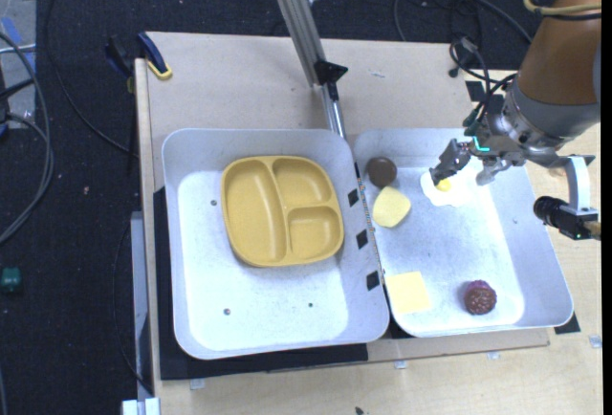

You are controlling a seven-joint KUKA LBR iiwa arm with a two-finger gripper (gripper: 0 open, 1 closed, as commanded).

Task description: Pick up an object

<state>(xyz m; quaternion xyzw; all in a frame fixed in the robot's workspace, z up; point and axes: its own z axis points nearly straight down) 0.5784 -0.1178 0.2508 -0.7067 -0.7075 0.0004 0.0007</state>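
camera view: spread pincer (pixel 466 164) hovers just above the white-and-yellow piece (pixel 441 186), not touching.

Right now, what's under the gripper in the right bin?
Under the gripper lies a white and yellow object on the right bin floor. The fingers cover its far edge, so its full shape is hidden.

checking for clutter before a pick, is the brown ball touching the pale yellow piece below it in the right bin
Apart. The camera view shows a thin strip of white bin floor between the brown ball and the yellow piece.
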